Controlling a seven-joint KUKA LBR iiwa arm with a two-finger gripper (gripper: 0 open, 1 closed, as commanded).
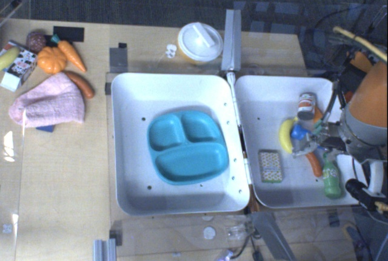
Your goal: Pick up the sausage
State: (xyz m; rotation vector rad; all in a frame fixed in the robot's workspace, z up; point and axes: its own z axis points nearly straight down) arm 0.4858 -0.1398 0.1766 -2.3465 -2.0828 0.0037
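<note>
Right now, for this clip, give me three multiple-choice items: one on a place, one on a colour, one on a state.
1. Where does the sausage lie?
A. in the left bin
B. in the right bin
C. on the bench by the pink cloth

2. What colour is the divided plate in the left bin?
A. blue
B. red
C. yellow

3. How is the green bottle placed?
A. on the plate
B. outside both bins
C. in the right bin, beside the sausage

Key: 1 B, it lies below the gripper in the right bin; 2 A, the plate is plainly blue; 3 C, the bottle lies just right of the sausage.
</note>
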